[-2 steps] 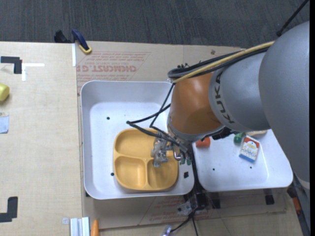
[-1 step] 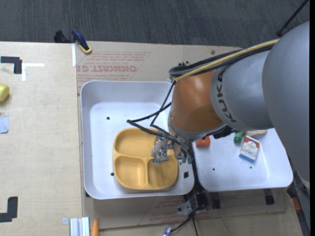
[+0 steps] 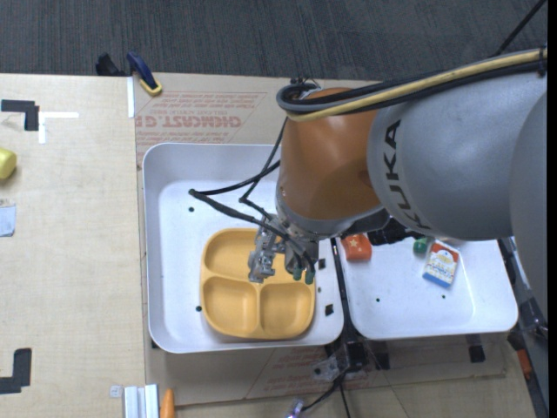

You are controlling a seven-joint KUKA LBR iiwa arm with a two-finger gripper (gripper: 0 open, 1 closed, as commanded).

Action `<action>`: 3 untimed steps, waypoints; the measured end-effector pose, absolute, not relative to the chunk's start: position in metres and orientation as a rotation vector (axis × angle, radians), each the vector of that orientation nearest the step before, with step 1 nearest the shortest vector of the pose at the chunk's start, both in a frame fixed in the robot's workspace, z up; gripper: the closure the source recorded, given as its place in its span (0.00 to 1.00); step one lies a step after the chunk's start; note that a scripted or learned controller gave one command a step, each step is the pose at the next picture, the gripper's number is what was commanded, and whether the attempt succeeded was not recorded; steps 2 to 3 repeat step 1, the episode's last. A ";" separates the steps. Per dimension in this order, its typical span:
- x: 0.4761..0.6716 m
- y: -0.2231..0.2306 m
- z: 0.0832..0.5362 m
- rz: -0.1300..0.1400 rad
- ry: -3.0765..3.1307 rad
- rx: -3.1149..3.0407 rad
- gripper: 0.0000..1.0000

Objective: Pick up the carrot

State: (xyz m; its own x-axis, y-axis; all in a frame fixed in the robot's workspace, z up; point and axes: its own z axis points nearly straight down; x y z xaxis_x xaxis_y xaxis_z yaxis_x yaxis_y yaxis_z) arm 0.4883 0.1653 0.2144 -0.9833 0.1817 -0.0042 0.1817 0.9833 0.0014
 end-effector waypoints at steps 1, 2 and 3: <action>0.480 0.141 0.243 0.001 3.060 0.687 1.00; 0.480 0.141 0.243 0.001 3.060 0.687 1.00; 0.480 0.141 0.243 0.001 3.060 0.687 1.00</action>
